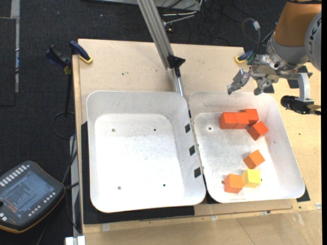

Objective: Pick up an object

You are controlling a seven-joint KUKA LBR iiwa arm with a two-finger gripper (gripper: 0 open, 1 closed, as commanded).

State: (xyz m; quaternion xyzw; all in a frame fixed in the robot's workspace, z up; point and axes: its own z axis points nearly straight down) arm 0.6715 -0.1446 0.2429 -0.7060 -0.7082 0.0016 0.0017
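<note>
The right bin point(286, 152) holds several blocks. A row of orange blocks point(238, 119) lies near its far side, with a darker orange-red block point(257, 129) just right of it. Lower down sit a lone orange block point(254, 158), a yellow block point(252, 178) and an orange block point(233, 183) touching it. My gripper point(249, 83) hangs above the far rim of the right bin, behind the block row. Its fingers are spread open with nothing between them.
The left bin point(138, 152) sits beside the right one. A slanted metal pole point(159, 34) runs down to the gap between the bins. Clamps point(80, 51) grip the board's far corners. A teach pendant point(25, 195) lies at the lower left.
</note>
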